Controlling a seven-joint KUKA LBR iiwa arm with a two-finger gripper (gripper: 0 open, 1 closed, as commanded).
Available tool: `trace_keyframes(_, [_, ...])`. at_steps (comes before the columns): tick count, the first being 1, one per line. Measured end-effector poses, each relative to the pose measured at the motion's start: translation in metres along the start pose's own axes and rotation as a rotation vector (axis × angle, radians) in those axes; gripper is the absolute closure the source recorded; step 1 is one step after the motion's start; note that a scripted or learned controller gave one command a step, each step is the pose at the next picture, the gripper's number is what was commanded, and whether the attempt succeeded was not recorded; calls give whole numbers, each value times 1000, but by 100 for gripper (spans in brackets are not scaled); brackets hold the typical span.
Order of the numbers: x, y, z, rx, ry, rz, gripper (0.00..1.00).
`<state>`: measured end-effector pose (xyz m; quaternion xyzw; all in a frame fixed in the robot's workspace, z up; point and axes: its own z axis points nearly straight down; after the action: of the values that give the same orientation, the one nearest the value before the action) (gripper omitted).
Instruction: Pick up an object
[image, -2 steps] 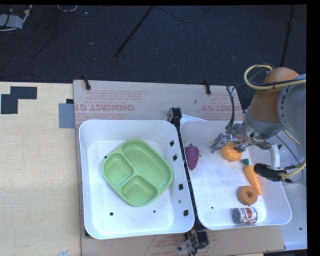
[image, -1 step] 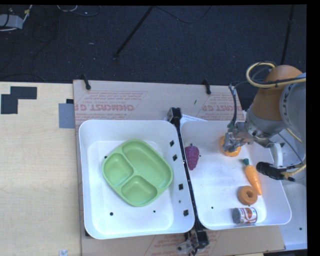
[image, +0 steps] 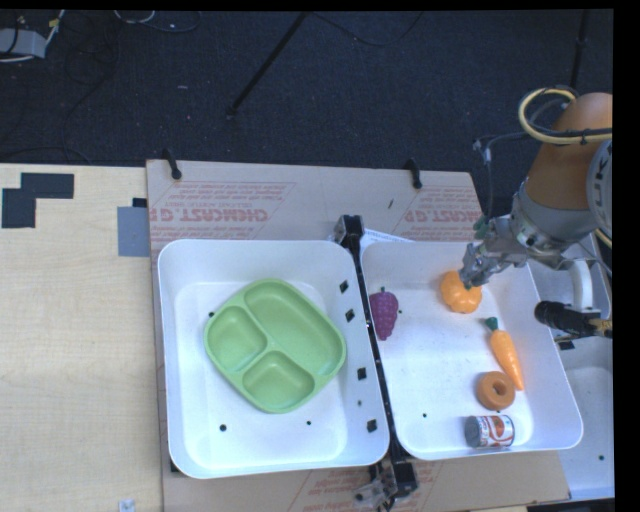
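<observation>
We are right over the orange toy

Our gripper (image: 478, 268) sits at the orange fruit's (image: 459, 294) one o'clock side. We cannot tell if it grips; lifting is not yet done.

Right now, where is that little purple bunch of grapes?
The small purple toy grape bunch lies in the right white bin, against its left wall by the central divider, well left of the orange round fruit.

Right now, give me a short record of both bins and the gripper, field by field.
left bin: green divided plate
right bin: purple grapes, orange fruit, carrot, donut, can on its side
gripper: right above the orange fruit, at its upper edge
held: cannot tell
</observation>
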<state>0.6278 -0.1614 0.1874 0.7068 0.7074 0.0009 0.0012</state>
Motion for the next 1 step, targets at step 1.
trace_keyframes(1, [-1,1,-43,1,0,0,100])
